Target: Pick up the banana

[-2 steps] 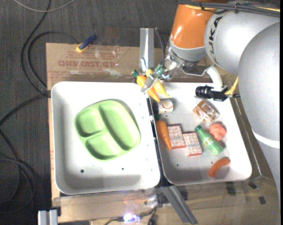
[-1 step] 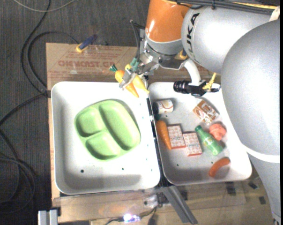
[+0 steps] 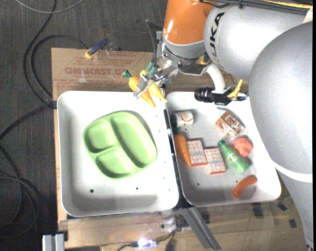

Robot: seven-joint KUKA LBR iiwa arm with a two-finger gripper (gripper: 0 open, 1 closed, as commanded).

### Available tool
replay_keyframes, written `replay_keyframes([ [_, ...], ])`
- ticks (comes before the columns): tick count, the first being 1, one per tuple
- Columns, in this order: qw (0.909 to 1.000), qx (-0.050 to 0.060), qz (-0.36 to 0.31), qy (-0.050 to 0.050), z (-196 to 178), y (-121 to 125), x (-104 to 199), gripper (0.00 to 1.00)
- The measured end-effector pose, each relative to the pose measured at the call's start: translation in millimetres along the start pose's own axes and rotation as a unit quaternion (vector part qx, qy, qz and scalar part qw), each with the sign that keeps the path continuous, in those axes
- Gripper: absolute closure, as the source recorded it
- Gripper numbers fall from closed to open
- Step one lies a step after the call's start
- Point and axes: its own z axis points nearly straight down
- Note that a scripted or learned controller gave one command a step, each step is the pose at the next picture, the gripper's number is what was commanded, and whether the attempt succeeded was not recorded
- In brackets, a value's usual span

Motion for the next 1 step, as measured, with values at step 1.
replay_keyframes([
  [1,1.0,0.0,0.0,0.001,-8.4,0.4,0.4,1.0],
])
